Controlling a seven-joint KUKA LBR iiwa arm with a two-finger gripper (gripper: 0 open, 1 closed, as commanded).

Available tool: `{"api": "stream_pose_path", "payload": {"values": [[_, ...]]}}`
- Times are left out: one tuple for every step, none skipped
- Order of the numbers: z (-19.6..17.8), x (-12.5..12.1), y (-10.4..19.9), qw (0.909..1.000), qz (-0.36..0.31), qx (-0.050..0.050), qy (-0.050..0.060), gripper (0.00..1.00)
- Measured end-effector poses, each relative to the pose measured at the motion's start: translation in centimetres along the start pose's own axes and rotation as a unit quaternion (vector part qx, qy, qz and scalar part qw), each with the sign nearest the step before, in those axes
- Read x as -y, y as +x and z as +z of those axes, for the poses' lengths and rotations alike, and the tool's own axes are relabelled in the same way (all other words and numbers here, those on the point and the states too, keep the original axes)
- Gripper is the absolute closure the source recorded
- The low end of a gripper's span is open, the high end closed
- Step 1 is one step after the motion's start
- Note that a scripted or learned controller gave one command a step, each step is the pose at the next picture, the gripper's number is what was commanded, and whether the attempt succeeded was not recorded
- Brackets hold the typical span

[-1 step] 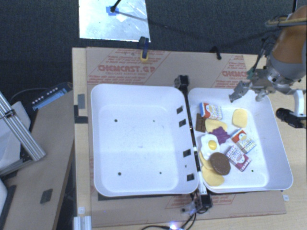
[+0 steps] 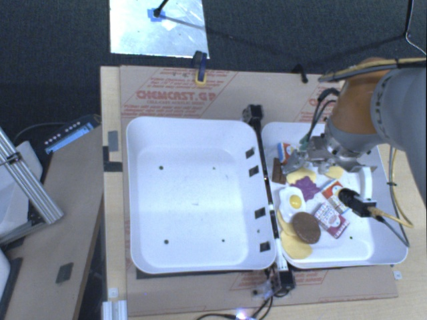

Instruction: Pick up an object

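- White plastic formed both shallow bins in front of you: the left bin (image 2: 193, 199) and the right bin (image 2: 387, 245) sat side by side on a cardboard sheet (image 2: 173, 92).
- You had the grey arm (image 2: 400, 112) reaching in from the right, with its orange band (image 2: 353, 102) above the right bin's far side.
- Your gripper (image 2: 305, 153) hung low over the far left part of the right bin, just beside a red and blue packet (image 2: 288, 153). From this slant you could not tell whether it was released or clenched.
- The things you could pick all lay in the right bin, crowded toward its left wall.
- Nearest the gripper were a dark brown bar (image 2: 278, 171) and a purple piece (image 2: 309, 187).
- Nearer you lay a fried egg (image 2: 291, 199) and a red and white packet (image 2: 331, 217), with a brown disc (image 2: 307, 227) between them that partly covered a yellow slice (image 2: 297, 247).
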State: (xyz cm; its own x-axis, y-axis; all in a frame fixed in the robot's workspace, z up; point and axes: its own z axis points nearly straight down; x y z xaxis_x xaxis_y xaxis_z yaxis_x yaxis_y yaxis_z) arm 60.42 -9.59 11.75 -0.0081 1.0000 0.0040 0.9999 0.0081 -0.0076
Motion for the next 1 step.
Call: {"api": "stream_pose_path", "payload": {"values": [[3.43,6.81,1.44,1.0,0.004,0.001,-0.004,0.0]]}}
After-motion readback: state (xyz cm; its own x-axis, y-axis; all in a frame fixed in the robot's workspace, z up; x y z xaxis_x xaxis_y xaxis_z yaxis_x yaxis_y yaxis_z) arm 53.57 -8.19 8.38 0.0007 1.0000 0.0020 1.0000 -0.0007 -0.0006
